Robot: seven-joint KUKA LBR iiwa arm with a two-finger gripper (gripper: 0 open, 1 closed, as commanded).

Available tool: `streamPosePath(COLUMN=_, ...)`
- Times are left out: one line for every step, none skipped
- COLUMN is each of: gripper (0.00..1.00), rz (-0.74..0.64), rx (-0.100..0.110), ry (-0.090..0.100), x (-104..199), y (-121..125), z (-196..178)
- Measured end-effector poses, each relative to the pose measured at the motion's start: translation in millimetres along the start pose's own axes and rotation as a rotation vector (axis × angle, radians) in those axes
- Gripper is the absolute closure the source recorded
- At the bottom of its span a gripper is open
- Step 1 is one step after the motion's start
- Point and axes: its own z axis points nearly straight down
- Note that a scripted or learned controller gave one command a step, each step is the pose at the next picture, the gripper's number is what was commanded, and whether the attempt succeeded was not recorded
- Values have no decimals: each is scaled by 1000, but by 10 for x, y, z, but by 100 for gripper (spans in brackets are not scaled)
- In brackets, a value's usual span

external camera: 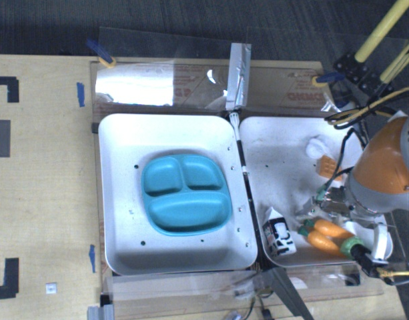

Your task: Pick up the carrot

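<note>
A: Item one, the task's thing?
B: Carrot (326, 235), orange with a green end (351, 247). It lies in the right bin (277, 145), near that bin's front wall and toward its right side. It seems to be two orange pieces side by side, though at this size I cannot be sure.

A: Item two, the arm?
B: Grey arm with orange band (385, 159), reaching in from the right over the right bin. The gripper (324, 204) hangs just above and behind the carrot, close to it.

A: State of the fingers?
B: Cannot tell. The wrist and cabling cover them, and no part of the carrot is seen between them.

A: Other contents of the right bin?
B: A small black-and-white object (279, 235) by the front-left corner, just left of the carrot. A pale white piece (315, 147) and a small orange piece (327, 166) lie farther back, near the arm.

A: Left bin?
B: Left bin (117, 179) holds a blue divided plate (186, 193) with three compartments, lying flat at its middle.

A: Support?
B: Wooden bench (44, 179), both bins side by side on it, touching along a shared edge.
</note>
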Motion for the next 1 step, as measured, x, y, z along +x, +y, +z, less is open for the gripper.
streamPosePath(gripper=0, rz=-107, rx=0, ry=0, x=29, y=-4, z=-1)
